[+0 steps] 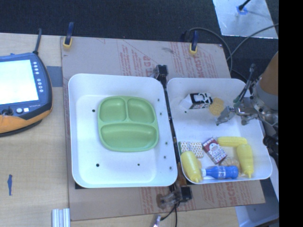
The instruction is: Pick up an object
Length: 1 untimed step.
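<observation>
Two shallow white bins sit side by side on the tabletop (pixel 57 141). The left bin (pixel 80 126) carries a green divided plate (pixel 128 123) at its centre. The right bin (pixel 180 91) holds the candidate objects, crowded toward 5 o'clock, probably where they came to rest against the near wall: a yellow banana-like piece (pixel 233 141), a second yellow piece (pixel 245 160), a yellow lemon-like piece (pixel 191 166), a blue bottle (pixel 220 173), a small red carton (pixel 215 151). A black-and-white carton (pixel 200 100) and a tan round item (pixel 216 109) lie apart at 11 o'clock. The claw (pixel 235 113) enters at the bin's 3 o'clock edge, low over bare floor just beside the tan item; it appears to pinch nothing, but whether it is spread or pressed together cannot be told.
</observation>
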Motion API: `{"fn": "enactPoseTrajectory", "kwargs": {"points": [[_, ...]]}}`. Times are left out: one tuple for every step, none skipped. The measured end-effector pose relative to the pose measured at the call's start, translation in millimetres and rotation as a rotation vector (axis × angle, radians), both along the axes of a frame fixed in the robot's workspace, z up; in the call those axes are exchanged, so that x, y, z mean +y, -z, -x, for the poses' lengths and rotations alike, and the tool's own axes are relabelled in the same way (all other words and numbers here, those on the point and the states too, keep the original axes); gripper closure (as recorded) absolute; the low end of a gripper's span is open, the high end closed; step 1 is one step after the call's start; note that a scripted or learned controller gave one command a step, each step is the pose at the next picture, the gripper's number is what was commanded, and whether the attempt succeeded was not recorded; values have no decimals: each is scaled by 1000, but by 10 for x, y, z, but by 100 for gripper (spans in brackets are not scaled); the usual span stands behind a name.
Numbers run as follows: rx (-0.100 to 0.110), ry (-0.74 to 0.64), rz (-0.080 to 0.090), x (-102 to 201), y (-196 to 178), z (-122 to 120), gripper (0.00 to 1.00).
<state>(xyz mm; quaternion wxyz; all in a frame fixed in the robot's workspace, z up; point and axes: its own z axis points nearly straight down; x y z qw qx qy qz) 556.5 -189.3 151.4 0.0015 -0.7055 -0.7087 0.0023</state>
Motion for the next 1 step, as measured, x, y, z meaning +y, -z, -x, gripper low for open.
{"fn": "enactPoseTrajectory", "kwargs": {"points": [[-2, -1, 1, 50, 602, -529, 0]]}}
